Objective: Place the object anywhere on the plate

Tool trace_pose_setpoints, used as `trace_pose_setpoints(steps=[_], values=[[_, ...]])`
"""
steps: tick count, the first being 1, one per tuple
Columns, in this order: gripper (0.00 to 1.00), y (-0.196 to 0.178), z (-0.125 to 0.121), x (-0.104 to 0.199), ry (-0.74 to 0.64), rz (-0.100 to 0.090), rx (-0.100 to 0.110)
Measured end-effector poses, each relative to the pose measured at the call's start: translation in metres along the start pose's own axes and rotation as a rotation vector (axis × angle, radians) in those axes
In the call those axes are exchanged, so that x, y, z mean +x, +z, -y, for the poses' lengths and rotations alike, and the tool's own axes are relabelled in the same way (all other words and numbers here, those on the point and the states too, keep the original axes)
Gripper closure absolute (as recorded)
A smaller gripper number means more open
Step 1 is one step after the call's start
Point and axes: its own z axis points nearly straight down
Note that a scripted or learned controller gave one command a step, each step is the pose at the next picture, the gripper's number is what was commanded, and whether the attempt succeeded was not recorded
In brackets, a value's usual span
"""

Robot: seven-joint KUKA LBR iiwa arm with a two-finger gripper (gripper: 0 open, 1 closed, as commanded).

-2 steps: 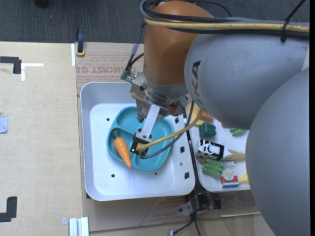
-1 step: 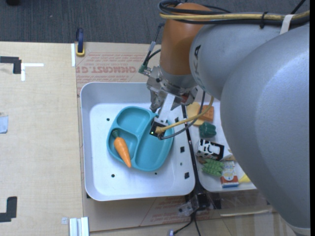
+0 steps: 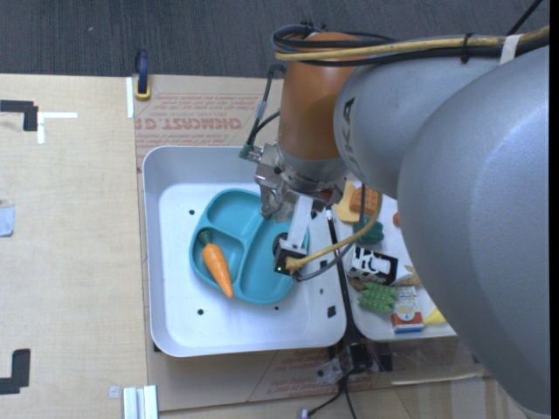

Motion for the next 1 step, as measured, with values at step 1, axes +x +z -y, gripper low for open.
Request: trace_pose_setpoints(steps=[1], values=[[0.00, 0.0000, 0.0000, 0.0000, 0.000, 0.000, 0.000]])
